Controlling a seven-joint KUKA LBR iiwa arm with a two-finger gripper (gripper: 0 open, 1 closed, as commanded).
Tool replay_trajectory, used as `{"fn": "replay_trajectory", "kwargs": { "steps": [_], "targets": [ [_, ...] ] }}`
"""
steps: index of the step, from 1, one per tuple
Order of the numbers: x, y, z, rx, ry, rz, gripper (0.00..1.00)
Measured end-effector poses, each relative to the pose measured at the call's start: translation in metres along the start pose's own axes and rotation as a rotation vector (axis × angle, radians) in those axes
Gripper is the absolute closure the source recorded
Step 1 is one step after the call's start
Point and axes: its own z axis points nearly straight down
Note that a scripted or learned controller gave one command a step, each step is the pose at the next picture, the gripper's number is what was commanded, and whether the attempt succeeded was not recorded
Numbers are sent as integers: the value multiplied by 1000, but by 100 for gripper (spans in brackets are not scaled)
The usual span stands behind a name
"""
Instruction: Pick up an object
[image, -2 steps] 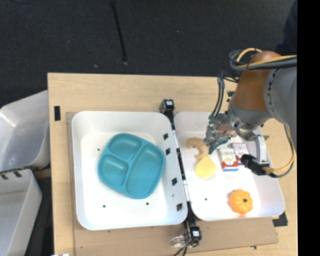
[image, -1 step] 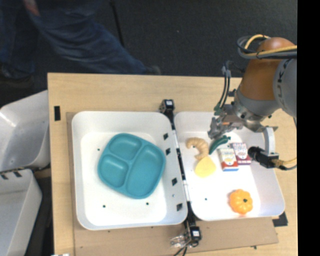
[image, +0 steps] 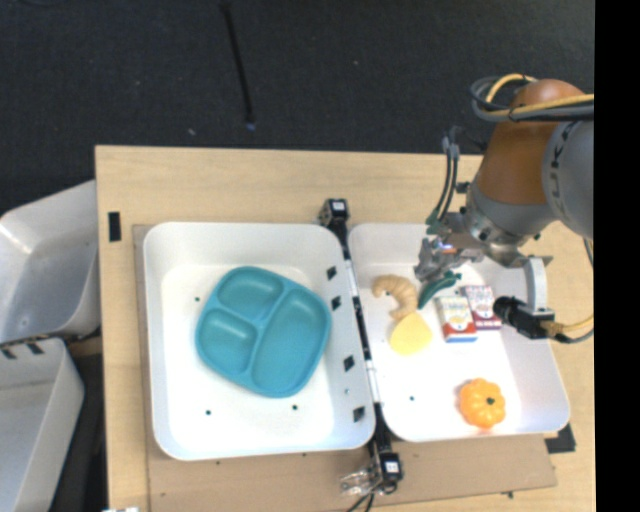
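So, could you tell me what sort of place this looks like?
Probably a robot grasping lab: a wooden bench holds two white bins, an industrial arm reaches in, and the items are toys, like the pumpkin.

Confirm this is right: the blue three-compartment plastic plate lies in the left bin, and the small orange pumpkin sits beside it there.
Not quite. The blue three-compartment plastic plate does lie in the left bin, but the camera view shows the small orange pumpkin in the right bin.

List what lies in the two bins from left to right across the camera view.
Blue divided plate → tan ginger-shaped piece → yellow piece → small carton → orange pumpkin. The gripper hangs above the ginger-shaped piece and the carton, so I leave it unplaced.
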Motion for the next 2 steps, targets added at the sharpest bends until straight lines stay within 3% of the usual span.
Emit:
{"fn": "replay_trajectory", "kwargs": {
  "steps": [2],
  "targets": [
    [113, 30, -13, -4, 2, -8, 100]
  ]
}}
